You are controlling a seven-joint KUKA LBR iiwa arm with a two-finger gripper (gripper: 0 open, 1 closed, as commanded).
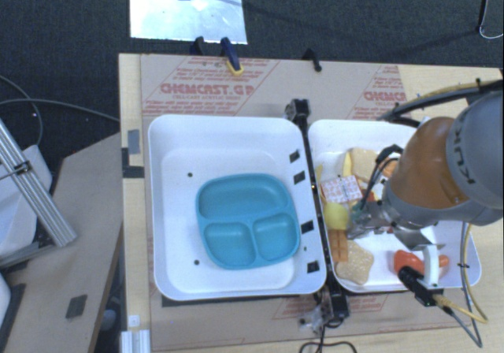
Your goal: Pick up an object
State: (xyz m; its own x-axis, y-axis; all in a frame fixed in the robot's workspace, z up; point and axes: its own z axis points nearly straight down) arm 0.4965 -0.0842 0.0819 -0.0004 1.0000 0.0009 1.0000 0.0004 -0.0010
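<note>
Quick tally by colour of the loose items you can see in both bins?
Blue: 1, divided tray
Yellow: 2, round fruit, pale wedge
Tan: 1, bread slice
Orange: 1, piece
Red-and-white: 1, checked packet
Total: 6; the arm hides others.

One fixed camera sits high above the tabletop point(260, 79), looking down at a slant from a middling distance. It takes in both white bins, the left bin point(169, 186) near centre and the right bin point(331, 135) toward 3 o'clock. The arm point(441, 166) enters from 3 o'clock, and dark floor point(63, 20) fills the 12 o'clock side.
</note>
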